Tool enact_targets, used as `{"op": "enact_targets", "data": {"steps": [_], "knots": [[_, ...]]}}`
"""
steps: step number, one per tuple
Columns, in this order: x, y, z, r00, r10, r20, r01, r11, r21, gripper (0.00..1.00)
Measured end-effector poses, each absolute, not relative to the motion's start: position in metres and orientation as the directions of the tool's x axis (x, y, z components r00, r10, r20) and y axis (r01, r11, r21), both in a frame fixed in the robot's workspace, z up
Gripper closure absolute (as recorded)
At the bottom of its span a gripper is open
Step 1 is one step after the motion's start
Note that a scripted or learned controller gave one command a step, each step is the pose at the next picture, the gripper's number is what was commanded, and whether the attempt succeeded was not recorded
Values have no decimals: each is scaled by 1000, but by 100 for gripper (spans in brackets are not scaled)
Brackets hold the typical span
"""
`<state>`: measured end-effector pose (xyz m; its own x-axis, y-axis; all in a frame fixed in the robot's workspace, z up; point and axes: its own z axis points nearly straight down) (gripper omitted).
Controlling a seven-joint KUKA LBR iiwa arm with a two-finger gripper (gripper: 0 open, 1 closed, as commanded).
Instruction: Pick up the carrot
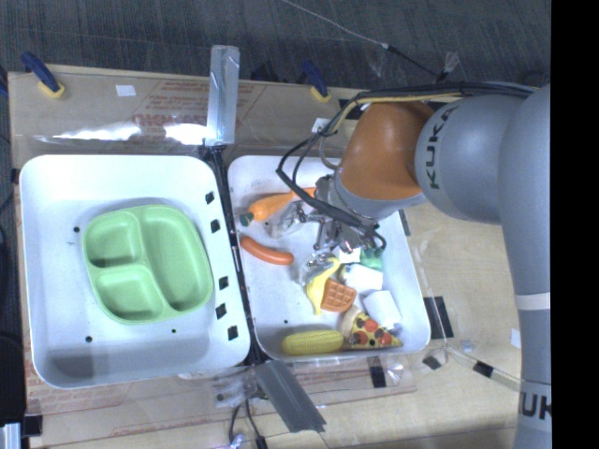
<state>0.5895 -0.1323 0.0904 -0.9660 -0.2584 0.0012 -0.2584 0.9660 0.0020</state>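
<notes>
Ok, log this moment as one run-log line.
arm: over right bin | gripper: low, beside carrot | carrot: on bin floor, not held | hot dog: nearby | green tray: left bin

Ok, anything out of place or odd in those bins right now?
Nothing stands out. The toy food, carrot included, lies loose in the right bin, none spilled. The green tray sits flat in the left bin. The gripper hangs by the carrot.
</notes>
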Motion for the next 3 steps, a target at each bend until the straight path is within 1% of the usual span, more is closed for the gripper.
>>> {"op": "enact_targets", "data": {"steps": [1,2,3], "knots": [[644,-119,94,-1000,-14,16,-14,1000,-4,0],[650,-116,106,-1000,-20,-6,-20,1000,-5,100],[594,-93,114,-997,-83,-4,-83,997,-1,100]]}}
